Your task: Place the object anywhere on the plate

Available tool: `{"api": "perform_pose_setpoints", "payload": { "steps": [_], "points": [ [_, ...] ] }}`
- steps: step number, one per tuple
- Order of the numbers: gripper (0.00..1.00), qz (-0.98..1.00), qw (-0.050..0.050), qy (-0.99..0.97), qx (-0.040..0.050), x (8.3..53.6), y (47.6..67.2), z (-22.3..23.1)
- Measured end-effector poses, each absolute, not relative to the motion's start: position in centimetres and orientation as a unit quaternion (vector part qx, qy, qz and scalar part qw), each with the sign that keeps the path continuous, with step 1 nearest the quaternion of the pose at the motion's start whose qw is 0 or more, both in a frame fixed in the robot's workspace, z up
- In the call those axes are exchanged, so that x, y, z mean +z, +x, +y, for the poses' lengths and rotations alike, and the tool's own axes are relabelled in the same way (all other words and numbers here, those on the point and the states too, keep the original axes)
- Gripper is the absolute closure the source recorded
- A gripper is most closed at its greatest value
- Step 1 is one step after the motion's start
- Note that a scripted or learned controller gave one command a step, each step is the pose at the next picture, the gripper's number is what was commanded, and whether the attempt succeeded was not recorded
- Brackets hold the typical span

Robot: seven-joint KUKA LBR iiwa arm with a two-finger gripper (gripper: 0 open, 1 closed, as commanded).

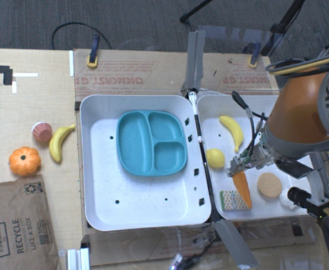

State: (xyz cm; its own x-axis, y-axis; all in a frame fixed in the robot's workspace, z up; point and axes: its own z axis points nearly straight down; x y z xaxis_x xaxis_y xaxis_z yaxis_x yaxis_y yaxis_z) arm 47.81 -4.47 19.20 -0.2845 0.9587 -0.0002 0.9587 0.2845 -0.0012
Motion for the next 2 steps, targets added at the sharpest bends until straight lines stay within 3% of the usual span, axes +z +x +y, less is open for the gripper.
{"api": "perform_pose_setpoints", "payload": {
  "steps": [1, 2],
  "points": [
    [1.00, -0.864, 0.001, -0.504, 0.0012, 19.0, 52.9, 0.1],
    [1.00, -0.847, 0.000, -0.531, 0.0015, 19.0, 60.8, 5.3]
  ]
}}
